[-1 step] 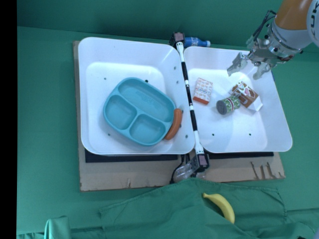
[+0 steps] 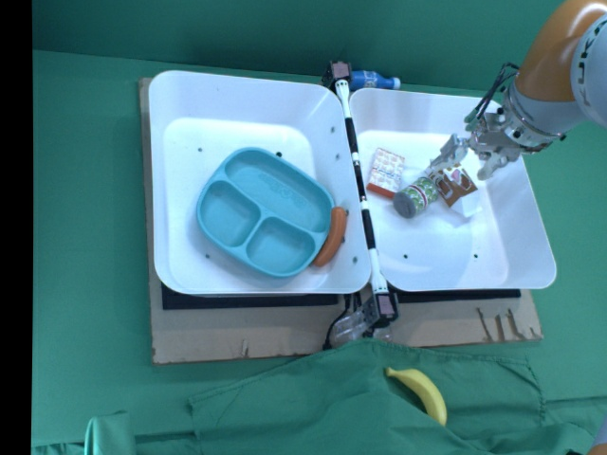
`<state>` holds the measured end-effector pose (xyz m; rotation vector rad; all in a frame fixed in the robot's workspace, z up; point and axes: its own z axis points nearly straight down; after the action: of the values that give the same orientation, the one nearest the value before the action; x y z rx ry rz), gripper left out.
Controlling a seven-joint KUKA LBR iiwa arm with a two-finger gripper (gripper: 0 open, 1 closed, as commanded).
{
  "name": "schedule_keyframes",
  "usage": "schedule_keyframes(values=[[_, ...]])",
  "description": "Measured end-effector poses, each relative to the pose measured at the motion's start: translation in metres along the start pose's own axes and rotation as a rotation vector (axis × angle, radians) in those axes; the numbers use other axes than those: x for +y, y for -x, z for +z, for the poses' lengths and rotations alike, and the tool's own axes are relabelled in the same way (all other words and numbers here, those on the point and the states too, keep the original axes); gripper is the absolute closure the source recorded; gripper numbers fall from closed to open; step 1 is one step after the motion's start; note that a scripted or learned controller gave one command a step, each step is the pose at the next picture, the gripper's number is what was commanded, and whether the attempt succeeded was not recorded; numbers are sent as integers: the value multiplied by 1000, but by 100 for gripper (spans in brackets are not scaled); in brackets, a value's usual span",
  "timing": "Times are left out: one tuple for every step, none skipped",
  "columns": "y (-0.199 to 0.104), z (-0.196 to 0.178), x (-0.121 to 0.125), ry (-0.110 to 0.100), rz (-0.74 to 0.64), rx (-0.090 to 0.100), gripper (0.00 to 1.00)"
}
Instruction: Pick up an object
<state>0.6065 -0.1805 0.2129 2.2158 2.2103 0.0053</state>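
In the right bin (image 2: 512, 254), a green-labelled can (image 2: 415, 198) lies on its side beside a small brown and white carton (image 2: 458, 188). A flat red and white packet (image 2: 384, 171) lies to the can's left. My gripper (image 2: 471, 162) hangs over the bin's upper middle, just above the carton, open with nothing between its fingers. One finger (image 2: 446, 153) points down-left toward the can and the other (image 2: 494, 164) sits to the right of the carton.
The left bin (image 2: 180, 112) holds a blue divided tray (image 2: 264, 211) with an orange sausage (image 2: 331, 237) against its right edge. A blue bottle (image 2: 374, 81) lies behind the bins. A banana (image 2: 423, 392) rests on green cloth at the front.
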Motion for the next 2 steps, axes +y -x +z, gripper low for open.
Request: schedule_keyframes(values=[[6, 31, 55, 5, -3, 1, 0], [-25, 30, 89, -8, -5, -3, 0]])
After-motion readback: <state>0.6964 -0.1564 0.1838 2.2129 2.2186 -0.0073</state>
